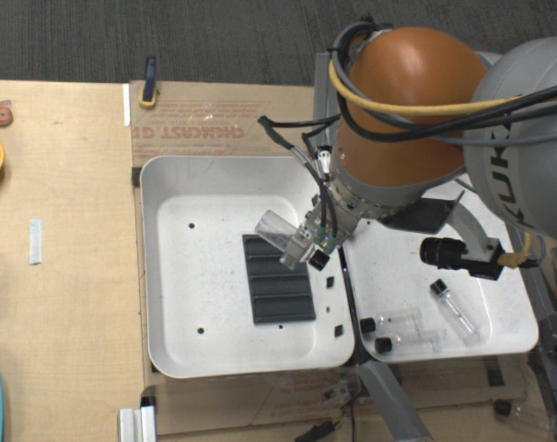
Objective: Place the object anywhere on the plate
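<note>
Gripper (292,247) hangs over the black ridged object's (280,293) upper right corner

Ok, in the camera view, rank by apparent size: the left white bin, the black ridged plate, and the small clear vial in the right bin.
1. left white bin
2. black ridged plate, lying inside that bin
3. small clear vial, plainly the smallest

Ribbed matt black plate (280,281) (plastic-looking), smooth white bin (168,247), glossy orange band (411,72)

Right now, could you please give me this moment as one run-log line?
arm: over left white bin | gripper: above ribbed black rectangular plate | right bin: clear vials
</note>
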Robot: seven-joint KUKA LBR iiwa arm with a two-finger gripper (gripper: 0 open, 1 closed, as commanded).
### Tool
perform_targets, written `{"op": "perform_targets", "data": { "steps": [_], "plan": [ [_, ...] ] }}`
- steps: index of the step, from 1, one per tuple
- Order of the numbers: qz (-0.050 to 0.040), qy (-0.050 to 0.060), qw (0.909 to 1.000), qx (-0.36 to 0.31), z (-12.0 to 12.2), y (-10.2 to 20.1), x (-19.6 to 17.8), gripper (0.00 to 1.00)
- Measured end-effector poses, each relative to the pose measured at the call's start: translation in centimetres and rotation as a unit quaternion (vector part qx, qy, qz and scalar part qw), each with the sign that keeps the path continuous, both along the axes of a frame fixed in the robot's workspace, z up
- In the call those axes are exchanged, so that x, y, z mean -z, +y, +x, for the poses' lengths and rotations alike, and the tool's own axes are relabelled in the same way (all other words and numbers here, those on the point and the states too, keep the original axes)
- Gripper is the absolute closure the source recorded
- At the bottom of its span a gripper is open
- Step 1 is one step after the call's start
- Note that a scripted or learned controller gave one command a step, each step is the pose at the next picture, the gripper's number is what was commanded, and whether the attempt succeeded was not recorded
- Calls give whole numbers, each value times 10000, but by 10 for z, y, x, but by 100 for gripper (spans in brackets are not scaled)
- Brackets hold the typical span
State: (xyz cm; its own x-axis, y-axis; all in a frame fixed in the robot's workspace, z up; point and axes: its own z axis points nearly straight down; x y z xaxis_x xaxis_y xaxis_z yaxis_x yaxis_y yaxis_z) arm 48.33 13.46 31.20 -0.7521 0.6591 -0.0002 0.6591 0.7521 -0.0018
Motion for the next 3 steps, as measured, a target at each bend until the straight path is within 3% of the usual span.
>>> {"op": "perform_targets", "data": {
  "steps": [1, 2, 3],
  "plan": [
    [2, 8, 9909, -1345, -5, 56, 49, 100],
    [2, 7, 9909, -1344, -5, 56, 49, 0],
    [-2, 10, 9913, -1315, -4, 54, 40, 100]
  ]
}}
